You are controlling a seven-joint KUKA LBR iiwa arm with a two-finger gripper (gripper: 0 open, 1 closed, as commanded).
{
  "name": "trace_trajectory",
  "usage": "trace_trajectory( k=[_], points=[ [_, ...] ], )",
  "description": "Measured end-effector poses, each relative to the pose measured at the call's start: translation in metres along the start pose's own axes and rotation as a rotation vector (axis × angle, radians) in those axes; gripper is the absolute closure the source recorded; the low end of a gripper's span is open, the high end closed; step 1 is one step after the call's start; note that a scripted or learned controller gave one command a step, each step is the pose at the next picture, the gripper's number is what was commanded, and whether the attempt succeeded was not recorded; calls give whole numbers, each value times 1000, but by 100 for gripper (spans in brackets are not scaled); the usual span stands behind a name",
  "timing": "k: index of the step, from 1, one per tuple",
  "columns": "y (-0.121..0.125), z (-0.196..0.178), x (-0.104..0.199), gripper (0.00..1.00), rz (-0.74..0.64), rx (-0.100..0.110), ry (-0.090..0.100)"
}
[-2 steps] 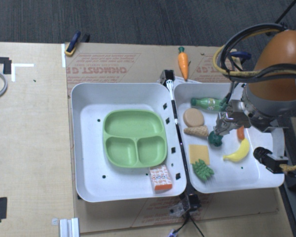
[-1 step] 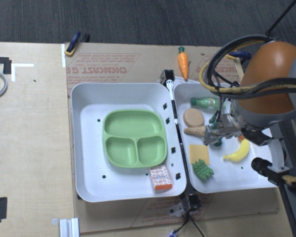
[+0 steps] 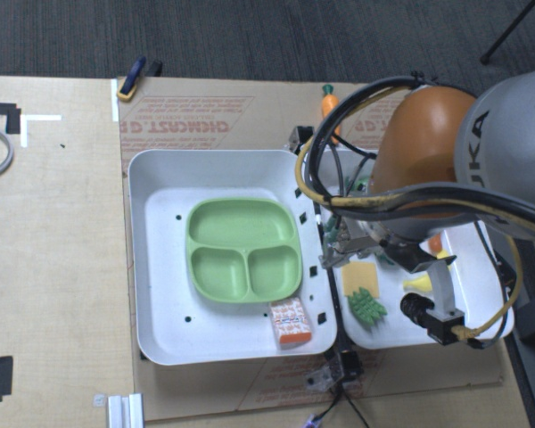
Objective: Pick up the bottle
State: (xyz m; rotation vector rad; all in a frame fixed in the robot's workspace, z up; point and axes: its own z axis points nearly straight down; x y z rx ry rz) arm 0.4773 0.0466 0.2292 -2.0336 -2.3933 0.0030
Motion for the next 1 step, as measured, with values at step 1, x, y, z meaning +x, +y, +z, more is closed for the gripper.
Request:
trace_trajectory(
  k=[1],
  points=[
    [13,-14,76,100,-47,-1,-1]
  ],
)
